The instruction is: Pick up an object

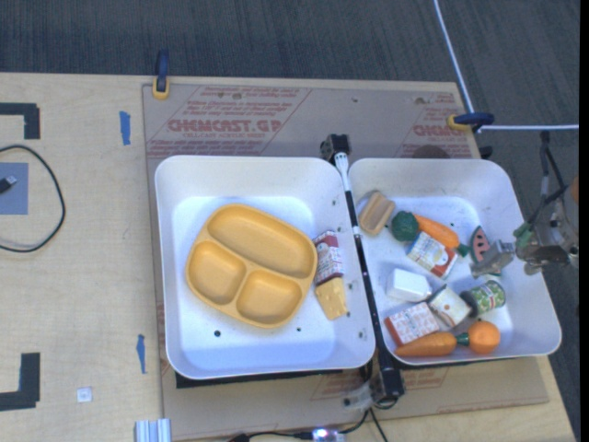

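now claw (pixel 502 254) by r. bin (pixel 515 184)

Just one cam here, fixed up high over the desk (pixel 74 274) and looking down at a slant, so the far edge and some dark floor (pixel 276 17) sit at the top. It's back far enough to fit both bins whole: left bin (pixel 175 247) mid-frame, right bin (pixel 538 325) near the right edge, plus bare desk off to the left.
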`<action>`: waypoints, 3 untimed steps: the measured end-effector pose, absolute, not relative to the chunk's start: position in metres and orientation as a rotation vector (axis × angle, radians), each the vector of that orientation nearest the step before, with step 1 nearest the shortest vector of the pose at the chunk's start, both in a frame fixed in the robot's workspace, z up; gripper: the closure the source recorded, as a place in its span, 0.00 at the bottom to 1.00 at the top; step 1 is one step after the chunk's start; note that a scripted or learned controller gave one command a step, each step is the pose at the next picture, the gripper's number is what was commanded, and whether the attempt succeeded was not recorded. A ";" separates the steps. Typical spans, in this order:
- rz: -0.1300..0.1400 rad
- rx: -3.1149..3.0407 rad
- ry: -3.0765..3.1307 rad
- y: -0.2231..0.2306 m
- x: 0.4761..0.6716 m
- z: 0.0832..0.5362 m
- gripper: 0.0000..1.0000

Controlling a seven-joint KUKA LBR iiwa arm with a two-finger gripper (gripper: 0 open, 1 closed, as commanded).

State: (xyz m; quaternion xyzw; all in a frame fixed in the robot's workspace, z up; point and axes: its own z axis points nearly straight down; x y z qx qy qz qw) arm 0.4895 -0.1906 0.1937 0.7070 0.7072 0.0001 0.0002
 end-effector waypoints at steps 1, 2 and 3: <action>0.006 2.216 2.219 -0.142 0.532 0.087 0.00; 0.007 2.217 2.217 -0.098 0.481 0.087 0.00; 0.002 2.220 2.219 -0.093 0.508 0.086 0.00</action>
